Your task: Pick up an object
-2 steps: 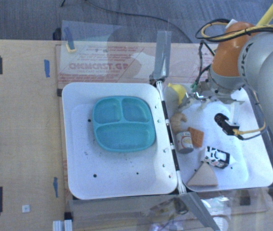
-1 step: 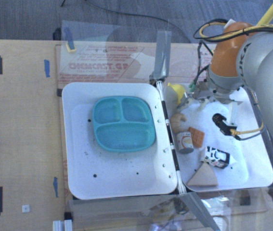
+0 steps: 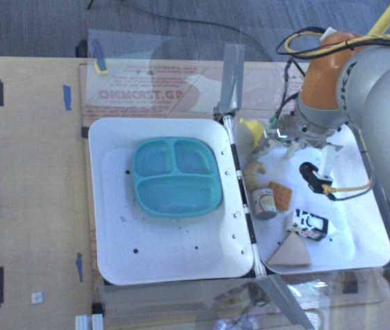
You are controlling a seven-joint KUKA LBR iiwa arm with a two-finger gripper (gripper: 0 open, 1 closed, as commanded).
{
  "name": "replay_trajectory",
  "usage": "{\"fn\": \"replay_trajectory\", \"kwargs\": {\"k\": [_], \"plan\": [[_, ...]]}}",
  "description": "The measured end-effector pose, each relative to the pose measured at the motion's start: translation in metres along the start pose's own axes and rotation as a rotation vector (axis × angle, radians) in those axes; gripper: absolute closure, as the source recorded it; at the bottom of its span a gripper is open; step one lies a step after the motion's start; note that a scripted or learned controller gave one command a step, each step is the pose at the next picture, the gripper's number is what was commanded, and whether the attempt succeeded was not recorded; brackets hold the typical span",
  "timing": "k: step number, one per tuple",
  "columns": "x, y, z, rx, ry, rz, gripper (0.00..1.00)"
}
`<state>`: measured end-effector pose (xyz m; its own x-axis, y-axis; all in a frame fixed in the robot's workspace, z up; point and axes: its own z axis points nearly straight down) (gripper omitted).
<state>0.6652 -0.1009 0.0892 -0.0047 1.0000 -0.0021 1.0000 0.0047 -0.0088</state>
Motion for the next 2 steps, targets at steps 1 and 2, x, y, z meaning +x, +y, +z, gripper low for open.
{"fn": "replay_trajectory", "kwargs": {"k": [1, 2], "plan": [[0.0017, 0.0005, 0.0002, -0.002, -0.005, -0.047, 0.0], [0.0052, 0.0036, 0.0, -0.014, -0.002, -0.212, 0.0]]}}
